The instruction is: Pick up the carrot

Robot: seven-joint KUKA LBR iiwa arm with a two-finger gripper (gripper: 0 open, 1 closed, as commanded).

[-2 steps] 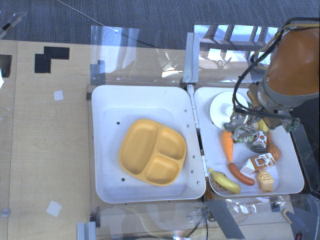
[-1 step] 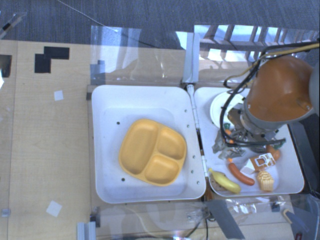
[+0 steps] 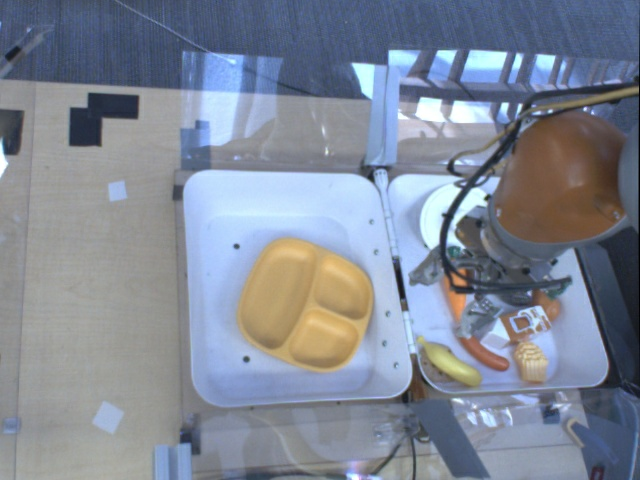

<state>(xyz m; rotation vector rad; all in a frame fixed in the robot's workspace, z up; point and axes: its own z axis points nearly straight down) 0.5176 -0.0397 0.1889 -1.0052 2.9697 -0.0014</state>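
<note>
The carrot (image 3: 456, 296) is an orange piece lying in the right bin (image 3: 596, 368), near its left wall. Most of it is hidden under the gripper (image 3: 484, 286), which hangs low right over it, below the arm's big orange band (image 3: 560, 178). The grey wrist hardware and cables cover the spot where the gripper meets the carrot, so I cannot tell whether they touch.
In the right bin, in front of the gripper, lie a banana (image 3: 447, 361), a red sausage (image 3: 485, 353), a yellow corn-like piece (image 3: 531, 361), a small white-and-orange carton (image 3: 526, 320) and another orange piece (image 3: 549, 308). A white plate (image 3: 436, 216) lies behind. The left bin (image 3: 210, 368) holds a yellow divided tray (image 3: 305, 303).
</note>
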